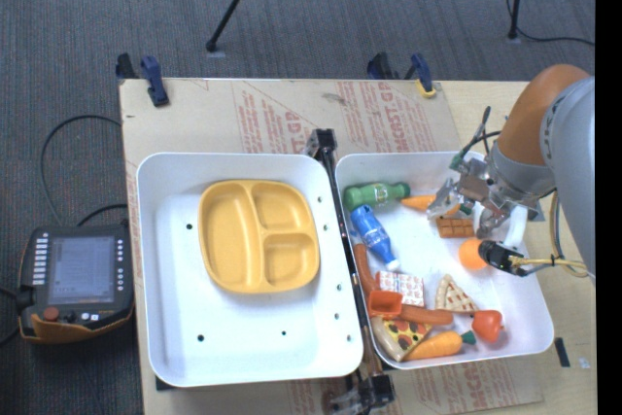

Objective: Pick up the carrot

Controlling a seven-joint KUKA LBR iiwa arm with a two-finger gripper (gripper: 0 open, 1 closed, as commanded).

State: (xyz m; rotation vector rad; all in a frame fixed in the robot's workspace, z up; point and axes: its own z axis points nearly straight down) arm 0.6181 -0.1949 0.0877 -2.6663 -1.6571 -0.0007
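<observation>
The worktop (282, 112) carries two white bins side by side, and I take the right bin (530, 301) as my landmark; the left bin (175, 326) touches its left wall and holds a yellow divided plate (259, 235); my arm (554, 126) comes in over the right bin's far right corner, grey with the orange band above the wrist; my hand (465, 201) hangs low over the far middle of the right bin, and I cannot tell whether it is spread or pressed together, since the wrist hides that; nothing shows between its tips; a green bottle (377, 194) lies along the right bin's far left side; a blue bottle (372, 235) lies just nearer than it, by the left wall; a carrot (439, 344) lies at the right bin's near edge, beside a pizza slice (403, 335); a second, smaller carrot piece (419, 203) lies in the far middle of the right bin, just left of my hand; an orange ball (472, 253) sits toward the right bin's right side, near my hand; a red pepper (487, 325) rests near the right bin's near right corner.
</observation>
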